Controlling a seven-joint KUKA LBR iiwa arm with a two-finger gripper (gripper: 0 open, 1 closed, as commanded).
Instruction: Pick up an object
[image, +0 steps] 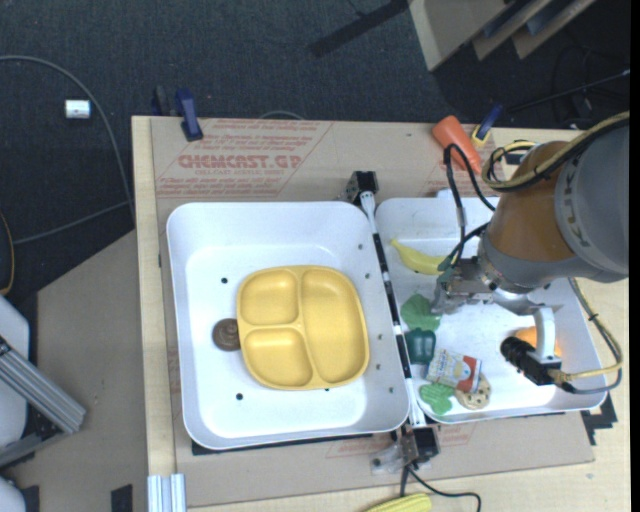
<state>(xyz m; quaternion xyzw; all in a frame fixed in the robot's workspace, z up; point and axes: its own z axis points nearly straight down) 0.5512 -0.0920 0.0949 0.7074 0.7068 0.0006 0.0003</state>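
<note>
Both bins (190, 300) look like smooth white plastic with a soft sheen. The yellow tray (302, 327) at the frame's centre is glossy moulded plastic. The tabletop (240, 155) reads as matt brown board, printed with red lettering at upper centre. The arm (590, 200) at right has a smooth grey shell and a satin orange band (530, 225). The floor (80, 190) at left looks like dark, rough carpet.

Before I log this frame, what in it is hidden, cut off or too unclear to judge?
- Gripper, camera view: the arm's wrist covers it from above, so its grasp state is unreadable.
- Right bin: the arm hides its far right part.
- Banana: its right end runs under the wrist.
- Brown round item in the left bin: partly tucked under the yellow tray; too small to identify.
</note>
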